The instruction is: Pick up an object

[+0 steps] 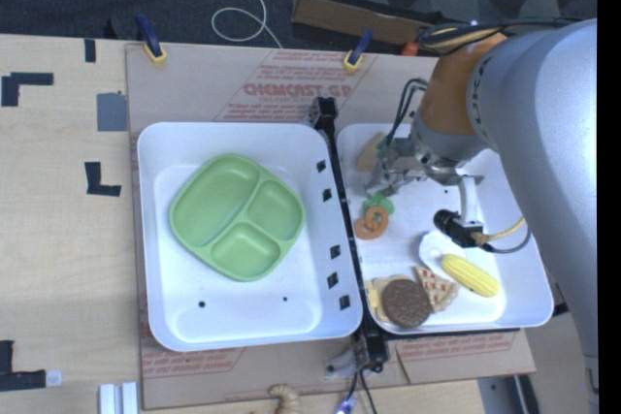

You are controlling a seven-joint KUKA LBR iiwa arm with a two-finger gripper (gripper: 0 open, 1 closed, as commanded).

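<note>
The right bin holds several toy foods. An orange carrot slice with a green top lies near its left wall. Along the front lie a yellow corn cob, a waffle-like wedge and a round brown cookie. A beige piece rests at the back left. My gripper hangs low over the bin's left part, just behind and above the carrot slice and right of the beige piece. I see nothing held in it.
The left bin carries a green divided plate. A black divider with clips runs between the bins. The grey arm covers the right bin's back right. Blue clamps hold the cardboard base.
</note>
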